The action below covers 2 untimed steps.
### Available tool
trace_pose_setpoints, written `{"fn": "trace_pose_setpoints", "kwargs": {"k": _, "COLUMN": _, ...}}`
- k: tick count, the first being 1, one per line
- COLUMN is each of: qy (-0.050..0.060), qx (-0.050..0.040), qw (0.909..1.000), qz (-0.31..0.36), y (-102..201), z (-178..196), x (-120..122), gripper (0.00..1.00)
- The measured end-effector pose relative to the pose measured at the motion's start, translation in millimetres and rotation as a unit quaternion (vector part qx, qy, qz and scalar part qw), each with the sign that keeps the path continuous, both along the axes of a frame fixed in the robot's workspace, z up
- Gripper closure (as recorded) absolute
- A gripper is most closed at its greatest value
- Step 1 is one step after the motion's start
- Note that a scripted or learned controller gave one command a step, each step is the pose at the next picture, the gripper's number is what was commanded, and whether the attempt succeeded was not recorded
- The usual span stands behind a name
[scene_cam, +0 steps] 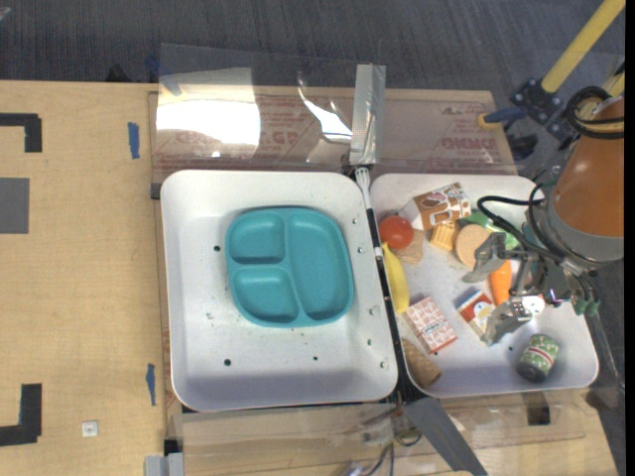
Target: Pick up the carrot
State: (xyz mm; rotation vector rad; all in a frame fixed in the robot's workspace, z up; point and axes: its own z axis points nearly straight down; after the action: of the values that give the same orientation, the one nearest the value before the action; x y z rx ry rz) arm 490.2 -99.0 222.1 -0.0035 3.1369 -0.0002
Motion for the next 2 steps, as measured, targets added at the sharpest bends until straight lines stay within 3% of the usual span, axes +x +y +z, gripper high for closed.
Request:
{"fn": "trace_pose_setpoints", "kwargs": {"k": 1, "qy": -0.001, "qx": -0.0001, "qw": 1.0, "qz": 0.001, "y": -55.1, "z": -125.7, "x": 20.8, "gripper": 0.0}}
{"fn": "trace_pose_setpoints", "kwargs": {"k": 2, "qy": -0.003, "qx": -0.0004, "qw": 1.0, "qz": 0.002, "y": -53.7, "z": -115.3, "x": 22.6, "gripper": 1.0}}
